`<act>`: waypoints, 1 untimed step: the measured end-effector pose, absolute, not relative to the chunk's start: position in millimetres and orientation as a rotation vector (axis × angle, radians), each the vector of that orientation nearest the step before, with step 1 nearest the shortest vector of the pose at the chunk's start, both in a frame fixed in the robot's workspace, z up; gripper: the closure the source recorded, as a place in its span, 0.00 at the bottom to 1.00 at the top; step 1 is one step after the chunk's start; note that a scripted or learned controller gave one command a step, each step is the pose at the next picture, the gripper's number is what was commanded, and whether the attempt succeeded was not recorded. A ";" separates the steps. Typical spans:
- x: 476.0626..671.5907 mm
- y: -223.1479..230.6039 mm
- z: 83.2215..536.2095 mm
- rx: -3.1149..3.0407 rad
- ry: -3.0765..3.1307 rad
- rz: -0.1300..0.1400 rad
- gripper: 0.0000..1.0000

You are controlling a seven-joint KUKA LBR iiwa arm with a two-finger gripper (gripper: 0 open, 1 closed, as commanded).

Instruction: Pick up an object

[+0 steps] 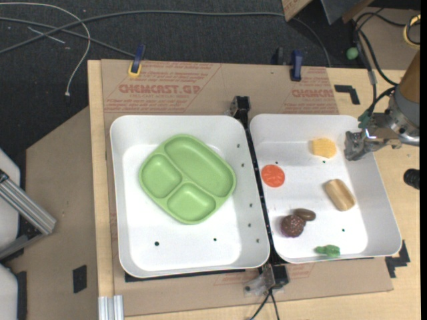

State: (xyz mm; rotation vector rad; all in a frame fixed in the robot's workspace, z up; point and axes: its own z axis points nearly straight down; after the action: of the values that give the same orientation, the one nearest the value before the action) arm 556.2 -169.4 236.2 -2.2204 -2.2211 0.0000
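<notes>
Gripper (355, 145) position: we found it over the right edge of the right bin (303, 129), near that bin's far right corner and just beside the yellow piece (324, 148). We could not tell its opening state. We saw nothing held in it.

Right bin contents, as we recorded them:
- yellow piece, near the far edge, toward the right
- orange disc (273, 176), near the left edge
- tan block (339, 195), toward the right edge, tilted
- dark brown lump (296, 223), toward the near edge
- small green piece (327, 250), at the near edge

Left bin (133, 132): we noted a green divided plate (188, 178) with three compartments, lying near the middle.

Both bins sat side by side, touching along their inner edges.
</notes>
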 end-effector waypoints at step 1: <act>555.6 -167.8 176.3 -2.220 -2.220 0.001 0.00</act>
State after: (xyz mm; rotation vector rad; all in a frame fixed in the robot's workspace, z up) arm 555.6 -167.8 176.3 -2.2198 -2.2197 0.0007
